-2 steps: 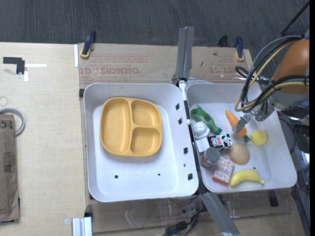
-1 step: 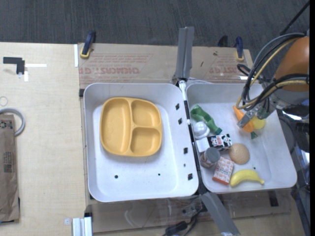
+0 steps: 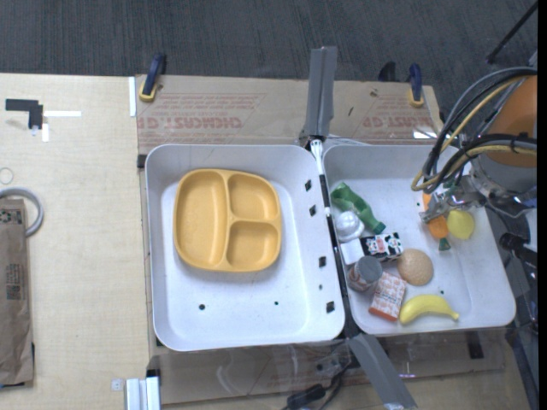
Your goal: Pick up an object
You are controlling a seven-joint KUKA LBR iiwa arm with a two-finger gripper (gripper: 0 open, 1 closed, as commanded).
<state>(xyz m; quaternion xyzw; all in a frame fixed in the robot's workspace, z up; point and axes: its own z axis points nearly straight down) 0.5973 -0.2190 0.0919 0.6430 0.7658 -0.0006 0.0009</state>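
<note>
Banana (image 3: 430, 308) lies at the right bin's (image 3: 491, 314) front edge, soft and curved, best gripped mid-body; the gripper's (image 3: 446, 212) state cannot be told

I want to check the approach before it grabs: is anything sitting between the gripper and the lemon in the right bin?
Nothing visible. The gripper sits right beside the lemon, with an orange piece next to it. The bun and banana lie farther off.

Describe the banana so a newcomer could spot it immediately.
Look in the right-hand white bin, at its near edge. The banana lies there, just below a round tan bun and right of a small printed carton. It is the only long, curved yellow item there.
</note>
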